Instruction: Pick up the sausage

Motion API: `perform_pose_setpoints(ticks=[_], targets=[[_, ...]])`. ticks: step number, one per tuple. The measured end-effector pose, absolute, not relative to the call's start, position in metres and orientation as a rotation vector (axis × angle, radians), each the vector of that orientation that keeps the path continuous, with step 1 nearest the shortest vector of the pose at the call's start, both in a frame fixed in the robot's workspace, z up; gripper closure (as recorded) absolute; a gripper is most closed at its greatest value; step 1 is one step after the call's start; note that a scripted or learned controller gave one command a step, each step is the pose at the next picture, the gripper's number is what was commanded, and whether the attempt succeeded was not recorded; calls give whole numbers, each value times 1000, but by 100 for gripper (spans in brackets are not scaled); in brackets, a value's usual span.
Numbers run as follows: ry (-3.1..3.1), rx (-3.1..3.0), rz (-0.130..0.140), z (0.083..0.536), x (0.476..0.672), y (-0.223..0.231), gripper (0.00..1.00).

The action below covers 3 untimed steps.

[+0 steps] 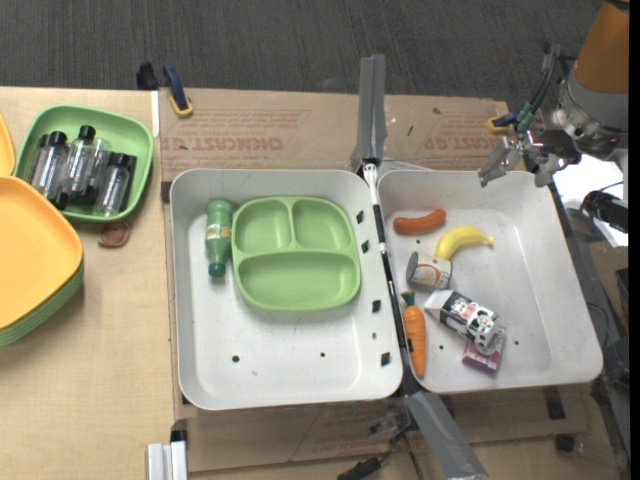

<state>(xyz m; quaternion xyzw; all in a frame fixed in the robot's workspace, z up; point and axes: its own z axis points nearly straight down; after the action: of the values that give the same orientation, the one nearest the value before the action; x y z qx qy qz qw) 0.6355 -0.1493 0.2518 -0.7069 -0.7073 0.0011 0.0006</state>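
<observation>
Red-brown sausage (419, 221): lies loose at the far-left of your right bin (560, 298), beside the banana (462, 240), unobstructed from above. Gripper (515, 158): parked over the bin's far rim; jaw state unreadable.

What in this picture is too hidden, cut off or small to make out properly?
- Arm: cut off by the camera view's top and right edges.
- Gripper: too small and cluttered to judge.
- Carton print: too small to read.
- Orange plates: cut by the left edge.
- Bottles in the green tray: labels too small.
</observation>
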Motion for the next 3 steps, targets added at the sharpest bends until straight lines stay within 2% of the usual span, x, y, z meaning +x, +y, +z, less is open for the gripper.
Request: perform_pose_setpoints(ticks=[1,3], targets=[[-2223,-2217,7,260,636,-150,100],[-2230,-2211,11,276,636,-151,100]])
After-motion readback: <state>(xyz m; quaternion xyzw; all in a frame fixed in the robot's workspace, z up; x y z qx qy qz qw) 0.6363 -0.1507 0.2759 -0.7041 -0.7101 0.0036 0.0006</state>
